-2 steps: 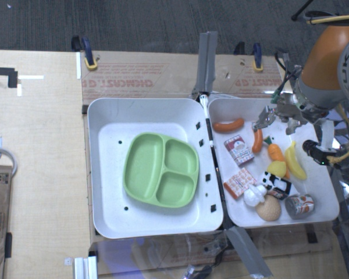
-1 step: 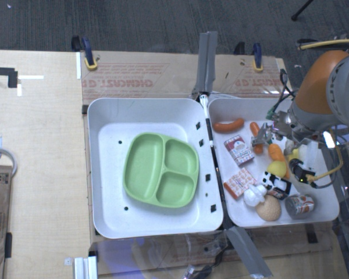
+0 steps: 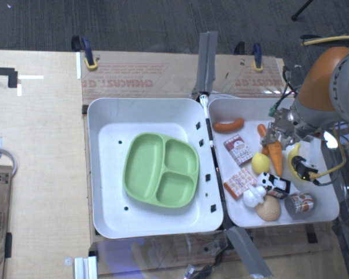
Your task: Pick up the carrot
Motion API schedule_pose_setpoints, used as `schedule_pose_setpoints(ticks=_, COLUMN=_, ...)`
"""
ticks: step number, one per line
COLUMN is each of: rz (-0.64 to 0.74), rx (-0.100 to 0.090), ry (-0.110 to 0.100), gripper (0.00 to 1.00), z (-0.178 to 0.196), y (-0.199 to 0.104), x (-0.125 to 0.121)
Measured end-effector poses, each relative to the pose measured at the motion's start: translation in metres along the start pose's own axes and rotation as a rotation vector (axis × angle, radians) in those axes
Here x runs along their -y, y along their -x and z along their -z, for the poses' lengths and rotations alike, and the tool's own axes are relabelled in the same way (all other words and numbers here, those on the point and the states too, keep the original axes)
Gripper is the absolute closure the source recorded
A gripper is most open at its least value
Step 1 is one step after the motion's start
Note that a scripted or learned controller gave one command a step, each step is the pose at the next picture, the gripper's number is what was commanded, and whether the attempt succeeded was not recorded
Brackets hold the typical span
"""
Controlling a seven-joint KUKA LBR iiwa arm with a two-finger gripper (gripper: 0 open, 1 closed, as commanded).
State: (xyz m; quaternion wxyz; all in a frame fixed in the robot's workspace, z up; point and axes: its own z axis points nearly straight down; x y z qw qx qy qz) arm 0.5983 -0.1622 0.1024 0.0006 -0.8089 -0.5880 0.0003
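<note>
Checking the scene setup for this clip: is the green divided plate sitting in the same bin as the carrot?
No, the green divided plate lies in the left bin, while the carrot is in the right bin.

A green divided plate (image 3: 161, 170) is sitting in the left white bin (image 3: 104, 214), while the right bin (image 3: 320, 214) is holding a sausage (image 3: 228, 125), a lemon (image 3: 260, 163), two small cartons (one red-and-white (image 3: 238, 149)) and a can (image 3: 299, 203).
</note>
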Motion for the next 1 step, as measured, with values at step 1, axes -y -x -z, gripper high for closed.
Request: schedule_pose_setpoints(ticks=1, rz=0.060, rx=0.001, ry=-0.001, gripper=1.00, z=0.0887, y=-0.1077, x=0.0111)
